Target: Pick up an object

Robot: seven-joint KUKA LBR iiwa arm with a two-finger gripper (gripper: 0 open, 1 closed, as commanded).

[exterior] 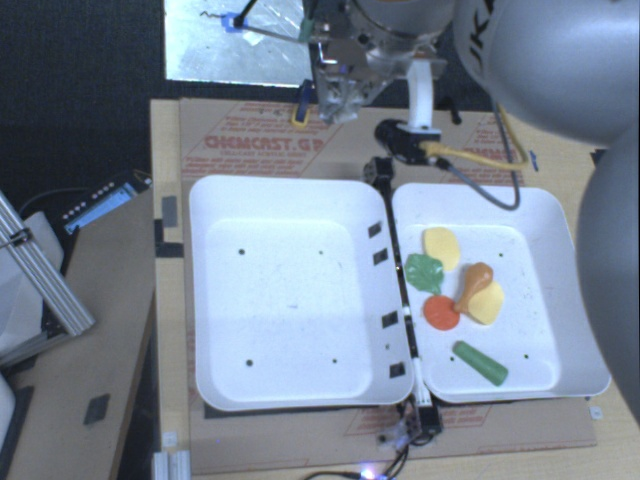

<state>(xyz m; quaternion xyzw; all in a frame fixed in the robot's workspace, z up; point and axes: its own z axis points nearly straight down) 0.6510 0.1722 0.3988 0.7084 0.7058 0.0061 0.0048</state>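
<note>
gripper [335, 103] state cannot tell | above cardboard [250, 138] printed "CHEMCAST" | arm [520, 38] lettered "KU"

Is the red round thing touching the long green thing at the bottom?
Apart. The camera view shows bare white bin floor between the red round thing and the long green thing in the right bin.

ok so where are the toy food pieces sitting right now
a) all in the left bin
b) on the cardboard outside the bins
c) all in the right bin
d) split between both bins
c, the yellow piece, green leafy piece, drumstick, red round piece and long green piece all lie inside the right bin.
</note>
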